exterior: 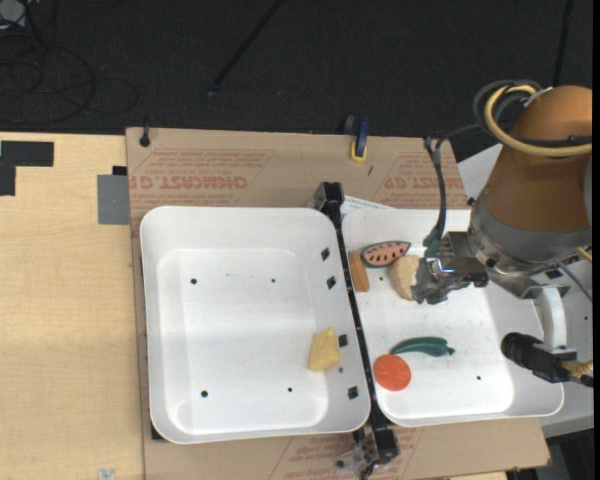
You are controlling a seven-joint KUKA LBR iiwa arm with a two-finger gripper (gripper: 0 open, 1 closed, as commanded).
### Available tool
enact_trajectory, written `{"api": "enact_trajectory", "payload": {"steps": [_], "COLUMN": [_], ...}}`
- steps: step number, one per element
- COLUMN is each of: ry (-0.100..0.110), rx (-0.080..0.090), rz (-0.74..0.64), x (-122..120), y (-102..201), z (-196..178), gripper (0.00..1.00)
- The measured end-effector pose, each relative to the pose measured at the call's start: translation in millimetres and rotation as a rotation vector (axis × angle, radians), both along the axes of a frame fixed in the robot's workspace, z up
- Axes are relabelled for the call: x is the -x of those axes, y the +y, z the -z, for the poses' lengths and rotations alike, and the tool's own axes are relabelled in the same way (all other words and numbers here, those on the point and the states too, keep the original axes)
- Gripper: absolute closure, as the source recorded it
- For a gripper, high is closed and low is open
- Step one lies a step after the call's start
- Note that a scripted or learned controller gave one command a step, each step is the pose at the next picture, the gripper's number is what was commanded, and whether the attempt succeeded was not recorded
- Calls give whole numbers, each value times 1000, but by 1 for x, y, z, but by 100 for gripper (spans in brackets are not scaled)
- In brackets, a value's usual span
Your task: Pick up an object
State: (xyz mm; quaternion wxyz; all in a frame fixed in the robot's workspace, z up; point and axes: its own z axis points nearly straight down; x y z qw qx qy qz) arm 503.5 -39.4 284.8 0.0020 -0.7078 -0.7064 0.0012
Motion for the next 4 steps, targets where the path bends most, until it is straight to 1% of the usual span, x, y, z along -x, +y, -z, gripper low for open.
{"api": "enact_trajectory", "payload": {"steps": [1, 2, 3, 4], "ry": [-10, -8, -8, 3], "rx": [0, 0, -1, 4], "rz": [-7, -8, -9, 6], "x": [-1, -1, 15, 8], "y": [35, 81, 133, 50], "z": [-80, -140, -199, -147], "gripper": [100, 100, 100, 100]}}
